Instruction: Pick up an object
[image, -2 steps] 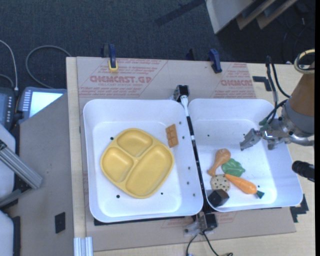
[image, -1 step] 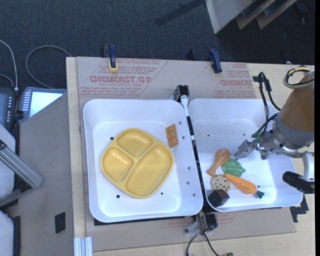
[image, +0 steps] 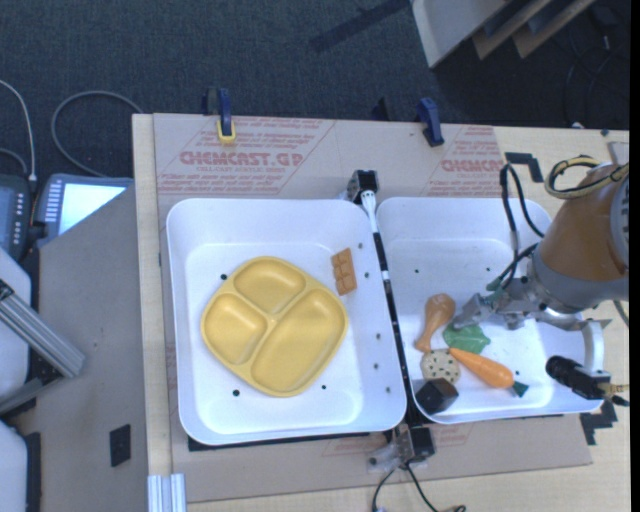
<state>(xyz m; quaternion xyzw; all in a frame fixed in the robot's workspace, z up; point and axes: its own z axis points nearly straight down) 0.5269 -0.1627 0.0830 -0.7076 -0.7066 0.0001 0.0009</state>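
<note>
The tool (image: 478, 312) is seen at the toy carrot's (image: 483, 369) twelve o'clock (finger state cannot be told).

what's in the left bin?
Left bin: a yellow divided plate and a small orange waffle piece by its upper right. Whatever lies beneath the plate is covered.

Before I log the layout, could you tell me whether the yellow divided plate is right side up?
Right side up: the yellow plate lies flat in the left bin, its three hollow compartments facing upward.
</note>
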